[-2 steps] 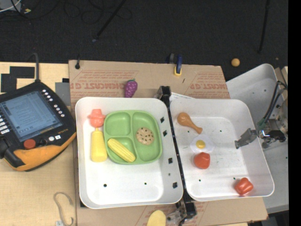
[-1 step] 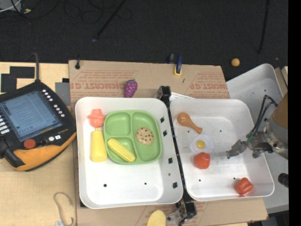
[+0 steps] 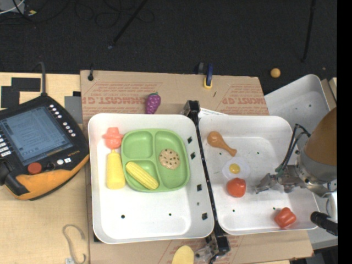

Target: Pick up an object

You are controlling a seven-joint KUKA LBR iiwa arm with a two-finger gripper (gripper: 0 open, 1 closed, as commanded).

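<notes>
In the right bin [image 3: 258,126] lie a brown chicken drumstick [image 3: 220,143], a fried egg [image 3: 235,169], a red tomato [image 3: 236,187] and a red pepper [image 3: 285,218]. My gripper [image 3: 265,182] reaches in from the right and hangs over the bin floor just right of the tomato. It is open, with nothing between its fingers. The pepper sits below and to the right of it. The left bin [image 3: 143,224] bears a green divided plate [image 3: 138,144] with a corn cob [image 3: 142,175] and a cookie [image 3: 169,159].
Beside the plate stand a yellow bottle [image 3: 114,170] and a pink toy [image 3: 112,138]. A purple grape bunch [image 3: 152,103] lies on the cardboard behind the bins. A teach pendant [image 3: 36,142] rests at the left. A yellow object [image 3: 183,254] sits at the front edge.
</notes>
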